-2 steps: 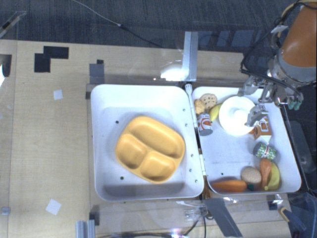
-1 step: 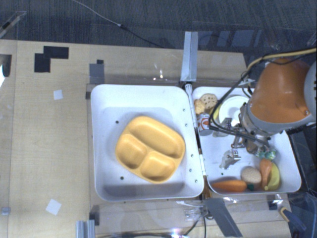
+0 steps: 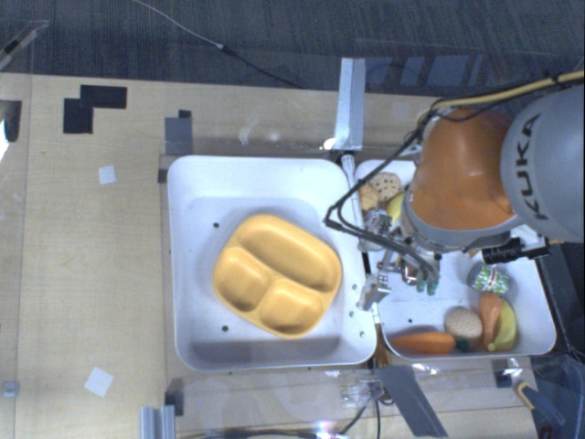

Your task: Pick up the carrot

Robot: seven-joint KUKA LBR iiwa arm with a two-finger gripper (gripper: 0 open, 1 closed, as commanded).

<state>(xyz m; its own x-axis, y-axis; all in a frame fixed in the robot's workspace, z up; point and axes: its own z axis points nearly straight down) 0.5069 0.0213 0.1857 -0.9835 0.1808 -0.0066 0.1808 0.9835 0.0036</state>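
A grey KUKA arm [image 3: 539,167] with an orange band [image 3: 462,176] above its wrist reaches in from the right over the right-hand white bin [image 3: 548,332], one of two shallow bins set side by side on a pale wooden tabletop [image 3: 82,273]. Its hand [image 3: 388,277] hangs low over that bin's left part, close to the divider between the bins; whether the hand is open or closed cannot be told from this angle, and nothing is seen in its hold. The carrot [image 3: 423,342] lies on its side along the near wall of the right bin, below the hand and apart from it. Just to its right sits a brownish round item [image 3: 463,322], then a second orange piece [image 3: 491,314] standing against a yellow banana [image 3: 505,329]. A cookie [image 3: 379,190] lies at the far end of the same bin, partly under the arm. The left bin [image 3: 196,245] carries a yellow divided dish [image 3: 277,273], tilted slightly, near its centre.
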